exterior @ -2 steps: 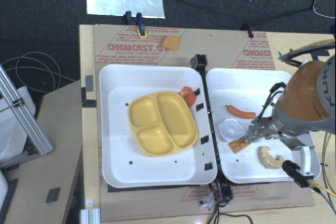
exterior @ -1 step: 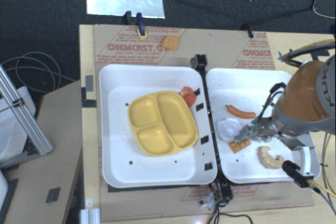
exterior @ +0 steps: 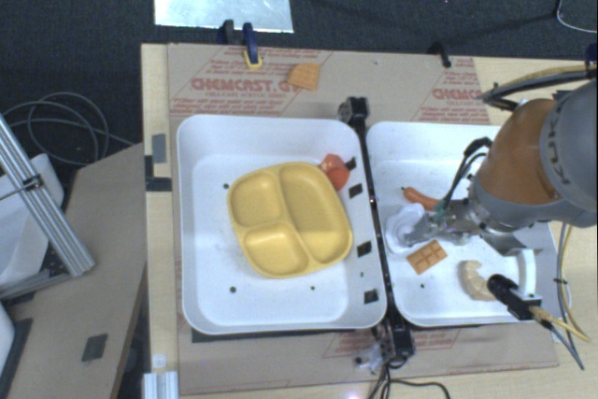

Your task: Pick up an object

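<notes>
My tool, its grip state hidden from me, hangs over the right bin with the waffle piece just nearer than it

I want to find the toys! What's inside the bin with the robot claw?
In the right bin: a carrot, a waffle, a white cup, a beige piece. The arm covers the rest.

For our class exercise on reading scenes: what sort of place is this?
Probably a robotics lab test bench: a grey arm reaches over two white bins, and a yellow divided toy plate lies in one.
</notes>
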Controlling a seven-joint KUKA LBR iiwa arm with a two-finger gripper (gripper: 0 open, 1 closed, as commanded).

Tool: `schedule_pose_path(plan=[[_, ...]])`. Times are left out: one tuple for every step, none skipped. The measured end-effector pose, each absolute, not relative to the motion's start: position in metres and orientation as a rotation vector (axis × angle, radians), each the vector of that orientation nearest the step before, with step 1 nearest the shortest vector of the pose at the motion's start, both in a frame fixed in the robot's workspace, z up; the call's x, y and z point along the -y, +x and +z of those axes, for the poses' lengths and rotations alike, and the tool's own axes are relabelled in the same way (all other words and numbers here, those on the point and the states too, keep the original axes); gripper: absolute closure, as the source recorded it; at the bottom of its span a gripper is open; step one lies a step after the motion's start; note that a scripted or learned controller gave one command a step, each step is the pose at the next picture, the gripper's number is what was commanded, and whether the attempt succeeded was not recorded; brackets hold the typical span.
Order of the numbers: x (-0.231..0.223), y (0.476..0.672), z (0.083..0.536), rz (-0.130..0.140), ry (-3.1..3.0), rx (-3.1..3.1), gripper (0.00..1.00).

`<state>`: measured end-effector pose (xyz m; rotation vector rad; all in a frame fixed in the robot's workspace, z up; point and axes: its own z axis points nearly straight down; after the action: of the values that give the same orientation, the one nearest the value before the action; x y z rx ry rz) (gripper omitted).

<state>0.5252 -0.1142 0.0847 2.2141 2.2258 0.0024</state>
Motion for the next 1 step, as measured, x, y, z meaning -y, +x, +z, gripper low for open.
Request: schedule_pose_path(plan=[[0.1205,0.4919,0.0845,0.001,2.221,-2.222,0.00]])
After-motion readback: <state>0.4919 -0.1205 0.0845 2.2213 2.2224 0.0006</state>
